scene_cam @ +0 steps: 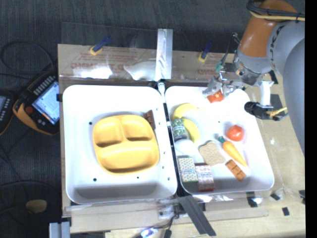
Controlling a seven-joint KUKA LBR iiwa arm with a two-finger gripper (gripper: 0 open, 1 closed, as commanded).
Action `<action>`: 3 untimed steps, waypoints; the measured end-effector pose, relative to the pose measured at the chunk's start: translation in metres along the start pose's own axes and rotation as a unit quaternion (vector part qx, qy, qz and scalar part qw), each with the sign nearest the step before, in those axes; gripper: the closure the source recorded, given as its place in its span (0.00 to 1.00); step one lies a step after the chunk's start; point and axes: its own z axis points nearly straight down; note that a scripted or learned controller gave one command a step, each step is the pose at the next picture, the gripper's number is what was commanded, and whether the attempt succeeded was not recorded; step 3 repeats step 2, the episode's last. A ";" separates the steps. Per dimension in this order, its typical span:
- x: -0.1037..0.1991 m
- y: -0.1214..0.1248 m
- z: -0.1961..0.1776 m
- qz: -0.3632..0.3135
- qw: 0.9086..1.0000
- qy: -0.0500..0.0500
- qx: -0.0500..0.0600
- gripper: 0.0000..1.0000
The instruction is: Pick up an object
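Observation:
My gripper (217, 93) hangs over the far edge of the right bin (257, 133), below the arm's orange band. A small red object (216, 97) sits between its fingertips, and the gripper is shut on it. Below it in the right bin lie a banana (185, 113), a small bottle (178, 130), a red tomato (235, 132), a carrot (234, 153), a bread slice (212, 153), two small boxes (187, 169) and an orange block (237, 169).
The left bin (74, 133) holds a yellow divided plate (126, 143). A metal divider post (164, 53) stands behind the seam between the bins. A handheld pendant (42, 103) lies off the bench to the left.

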 end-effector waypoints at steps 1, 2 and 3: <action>0.009 0.002 0.047 -0.006 1.000 -0.001 0.001 1.00; 0.061 -0.087 -0.046 -0.024 1.000 0.002 0.001 1.00; 0.061 -0.087 -0.046 -0.024 1.000 0.002 0.001 1.00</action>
